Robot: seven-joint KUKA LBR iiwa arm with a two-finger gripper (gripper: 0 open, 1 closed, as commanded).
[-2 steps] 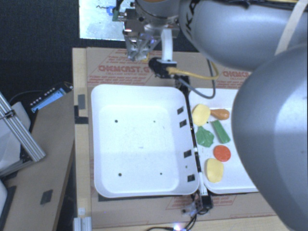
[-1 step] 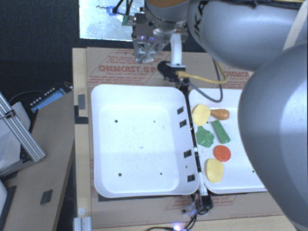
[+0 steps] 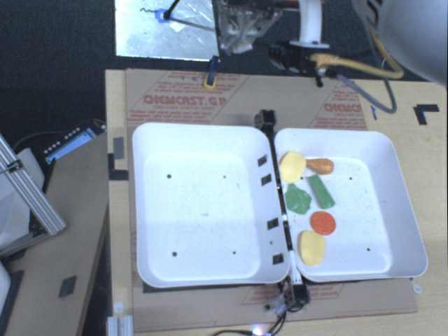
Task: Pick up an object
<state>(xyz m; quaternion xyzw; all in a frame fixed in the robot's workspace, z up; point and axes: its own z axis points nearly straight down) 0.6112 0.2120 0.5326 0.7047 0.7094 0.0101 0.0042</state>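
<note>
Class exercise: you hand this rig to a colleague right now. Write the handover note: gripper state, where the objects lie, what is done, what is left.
Gripper: raised above the far edge of the bench, beyond both bins, holding nothing.
Objects: all in the right bin, along its left side: yellow piece, orange-brown piece, green leaf-shaped piece, green stick, red disc, second yellow piece.
Done: nothing picked yet.
Left: choose one object, descend, grasp, lift.
</note>
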